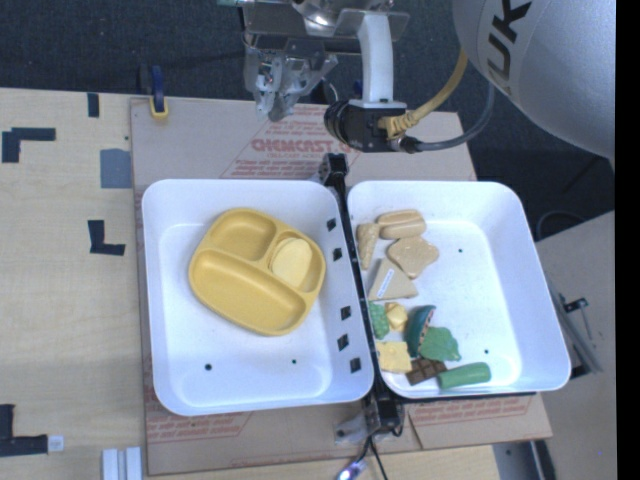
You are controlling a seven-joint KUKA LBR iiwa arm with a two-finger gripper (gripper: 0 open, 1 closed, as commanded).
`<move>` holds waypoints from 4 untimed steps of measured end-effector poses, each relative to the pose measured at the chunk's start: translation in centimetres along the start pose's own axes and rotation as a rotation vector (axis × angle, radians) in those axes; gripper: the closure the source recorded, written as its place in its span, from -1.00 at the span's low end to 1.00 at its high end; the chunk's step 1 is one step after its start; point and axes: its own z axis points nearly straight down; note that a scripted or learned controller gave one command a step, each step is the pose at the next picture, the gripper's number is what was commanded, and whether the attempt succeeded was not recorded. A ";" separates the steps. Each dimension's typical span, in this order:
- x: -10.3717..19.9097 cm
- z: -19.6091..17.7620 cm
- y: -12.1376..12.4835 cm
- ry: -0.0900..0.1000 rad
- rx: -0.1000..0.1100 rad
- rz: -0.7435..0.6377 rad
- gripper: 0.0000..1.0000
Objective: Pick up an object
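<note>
My gripper [280,86] hangs high above the bench, past the far edge of the left bin [160,268], with nothing visible between its fingers. A yellow divided plate [255,270] lies in the left bin. In the right bin [500,268] lie several toy foods: tan bread pieces [400,226], a heart-shaped biscuit [412,256], a pale wedge [392,286], yellow cheese bits [396,354], green leafy pieces [438,344], a brown chocolate piece [424,372] and a green cucumber [462,374].
The bins sit on a cardboard sheet [200,153] over the wooden bench. The arm's grey body [540,38] fills the top right. A black cable and yellow hose [420,118] hang behind the bins' centre divider.
</note>
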 end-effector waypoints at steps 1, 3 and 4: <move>-0.1 0.3 10.2 -0.001 0.003 0.001 1.00; -0.3 -0.3 -7.3 0.002 0.002 -0.006 1.00; -14.3 -0.2 -7.0 -0.001 0.002 0.012 1.00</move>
